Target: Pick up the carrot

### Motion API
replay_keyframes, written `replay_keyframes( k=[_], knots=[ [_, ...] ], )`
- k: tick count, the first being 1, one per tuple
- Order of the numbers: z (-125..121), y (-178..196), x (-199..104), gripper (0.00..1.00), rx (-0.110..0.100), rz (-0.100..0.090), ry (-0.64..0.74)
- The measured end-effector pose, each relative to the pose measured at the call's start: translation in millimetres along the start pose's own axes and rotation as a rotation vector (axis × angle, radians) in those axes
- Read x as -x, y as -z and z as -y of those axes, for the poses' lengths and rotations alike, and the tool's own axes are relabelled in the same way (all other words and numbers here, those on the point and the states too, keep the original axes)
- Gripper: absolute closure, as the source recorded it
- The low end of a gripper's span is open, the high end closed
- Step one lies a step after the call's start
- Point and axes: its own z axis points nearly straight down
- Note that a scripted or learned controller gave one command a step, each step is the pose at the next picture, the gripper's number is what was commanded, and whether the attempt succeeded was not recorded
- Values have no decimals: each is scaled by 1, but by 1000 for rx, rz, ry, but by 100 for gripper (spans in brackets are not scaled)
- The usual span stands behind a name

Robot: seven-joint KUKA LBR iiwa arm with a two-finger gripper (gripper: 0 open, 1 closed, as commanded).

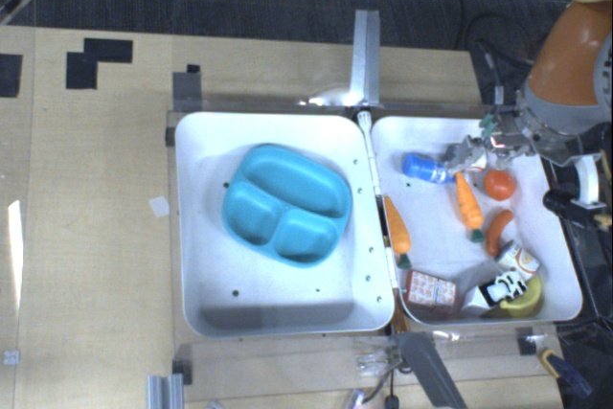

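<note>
Carrot (467,202): an orange carrot lying on the floor of the right bin, in its upper middle, long axis running from upper left to lower right; its upper end lies just below the hand.
Second carrot (397,227): a like orange piece against the right bin's left wall, beside the divider, well apart from the hand.
Hand (476,151): low over the upper part of the right bin, just above the first carrot's upper end; whether it is spread wide or drawn narrow cannot be told, and nothing is seen between its fingers.
Arm (573,62): grey with an orange band, entering from the right above the right bin's upper right corner.
Neighbours of the carrot: a blue bottle (423,169) to its upper left, near the hand; a red tomato (499,184) just to its right; an orange-red sausage-shaped piece (498,231) to its lower right.
Lower row: a small printed box (430,288), a black-and-white carton (506,281) and a yellow banana (523,300) along the near wall.
Right bin (431,211): white, shallow.
Left bin (206,206): white, holding a blue compartment plate (285,202).
Counter (86,235): pale wood, bearing both bins.
</note>
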Motion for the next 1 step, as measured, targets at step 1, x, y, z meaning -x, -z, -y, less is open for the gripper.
replay_keyframes(
  k=[1],
  knots=[
    [63,40,11,0,2,0,108]
  ],
)
